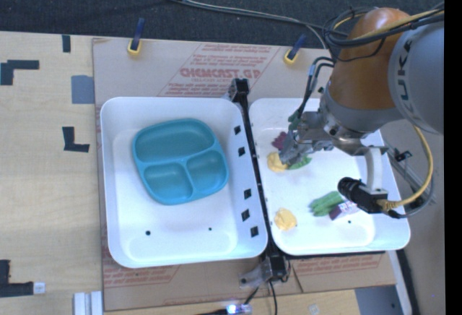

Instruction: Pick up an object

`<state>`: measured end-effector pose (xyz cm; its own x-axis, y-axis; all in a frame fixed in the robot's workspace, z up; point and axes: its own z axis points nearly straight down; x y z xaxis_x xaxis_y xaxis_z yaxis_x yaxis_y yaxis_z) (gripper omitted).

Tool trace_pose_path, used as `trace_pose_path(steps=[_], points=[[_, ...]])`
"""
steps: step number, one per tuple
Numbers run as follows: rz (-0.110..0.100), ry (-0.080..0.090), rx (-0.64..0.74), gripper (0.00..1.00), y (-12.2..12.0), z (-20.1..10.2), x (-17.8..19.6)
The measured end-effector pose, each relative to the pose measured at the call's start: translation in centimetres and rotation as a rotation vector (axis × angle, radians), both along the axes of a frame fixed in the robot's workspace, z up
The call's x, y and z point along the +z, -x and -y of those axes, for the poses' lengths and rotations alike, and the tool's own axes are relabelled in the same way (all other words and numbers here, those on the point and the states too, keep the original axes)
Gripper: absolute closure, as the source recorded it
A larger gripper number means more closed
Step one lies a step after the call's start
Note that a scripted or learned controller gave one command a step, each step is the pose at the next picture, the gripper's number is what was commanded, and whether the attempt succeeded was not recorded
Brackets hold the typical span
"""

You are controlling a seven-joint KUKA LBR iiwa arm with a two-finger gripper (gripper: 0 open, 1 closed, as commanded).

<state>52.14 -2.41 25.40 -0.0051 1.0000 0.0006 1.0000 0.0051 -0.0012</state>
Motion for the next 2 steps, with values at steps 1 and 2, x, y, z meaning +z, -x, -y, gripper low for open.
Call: trace_pose_path(steps=[1,2], points=[[-0.003,0.000,0.000,1.00,0.4,-5.0,-1.9],[-0.001,0.000,0.000,1.00,1.1,-10.6,-2.0]])
